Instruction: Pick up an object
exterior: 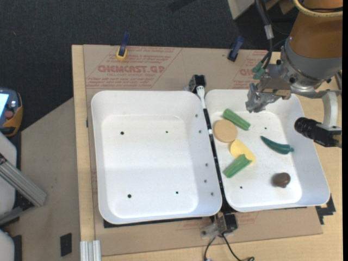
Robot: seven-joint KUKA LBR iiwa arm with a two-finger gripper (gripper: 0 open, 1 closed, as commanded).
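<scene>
The right bin (304, 197) holds several small items. A green stick (236, 119) lies near its top left, with a tan disc (224, 131) just below it. A yellow piece (241, 149) and another green stick (237, 167) sit under the disc. A dark green curved pod (277, 145) lies to the right and a brown lump (281, 180) near the front right. My gripper (255, 105) hangs over the bin's back part, just right of and above the first green stick. Nothing shows between its fingers.
The left bin (103, 145) stands beside the right one, with a black clamp (198, 83) at the top of the seam between them. A black fixture (315, 130) sticks in over the right bin's right edge. Cardboard (163, 64) lies under both bins.
</scene>
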